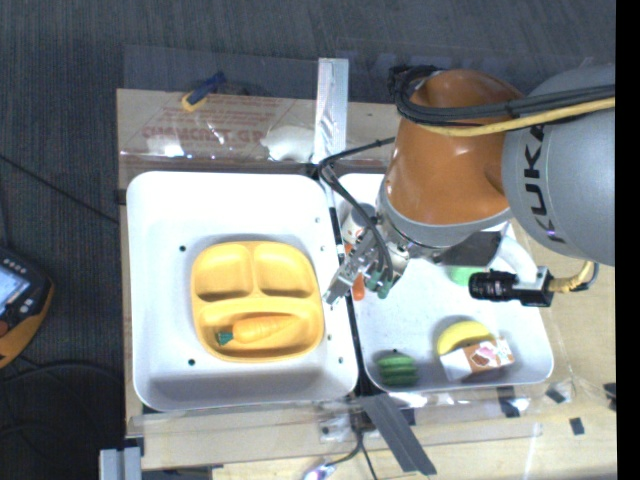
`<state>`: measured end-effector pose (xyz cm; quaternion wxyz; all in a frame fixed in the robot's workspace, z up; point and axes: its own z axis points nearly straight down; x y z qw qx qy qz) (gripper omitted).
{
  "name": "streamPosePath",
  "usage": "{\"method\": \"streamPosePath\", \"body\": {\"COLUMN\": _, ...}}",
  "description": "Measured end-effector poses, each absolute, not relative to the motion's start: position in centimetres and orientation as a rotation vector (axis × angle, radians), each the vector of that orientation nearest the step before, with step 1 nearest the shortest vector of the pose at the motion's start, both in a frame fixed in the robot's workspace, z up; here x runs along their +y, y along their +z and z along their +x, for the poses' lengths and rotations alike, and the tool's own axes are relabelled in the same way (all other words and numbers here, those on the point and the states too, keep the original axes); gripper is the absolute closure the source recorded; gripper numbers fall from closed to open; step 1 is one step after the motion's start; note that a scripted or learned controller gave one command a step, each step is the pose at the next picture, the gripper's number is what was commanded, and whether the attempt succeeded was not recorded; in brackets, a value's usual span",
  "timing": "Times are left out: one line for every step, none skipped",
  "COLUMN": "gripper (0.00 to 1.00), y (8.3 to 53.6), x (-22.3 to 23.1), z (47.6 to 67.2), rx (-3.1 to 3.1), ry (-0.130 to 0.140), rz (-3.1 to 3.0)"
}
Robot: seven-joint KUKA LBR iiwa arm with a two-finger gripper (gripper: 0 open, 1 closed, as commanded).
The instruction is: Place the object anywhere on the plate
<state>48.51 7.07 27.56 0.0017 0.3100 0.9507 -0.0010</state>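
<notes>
1. Yellow plastic divided plate sits in the left white bin; it's the landmark for everything below.
2. An orange carrot-shaped toy with a green top already lies in the plate's near long compartment. Judging by that, the placement looks done, assuming the carrot is the task object.
3. The two-finger gripper hangs just right of the plate, over the divider between bins. Can't tell its state; the tips are a blur of small parts.
4. Nothing visibly pinched there.
5. Well right of the plate, in the right white bin: green round toy, yellow banana-like toy, small printed box.
6. To finish well: lift straight up, clear of the plate rim, so the carrot isn't nudged out.
</notes>
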Motion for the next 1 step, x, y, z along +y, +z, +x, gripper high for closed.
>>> {"method": "streamPosePath", "body": {"gripper": 0.00, "y": 27.55, "x": 7.09, "z": 48.50, "rx": 2.984, "ry": -0.003, "rz": 0.972}}
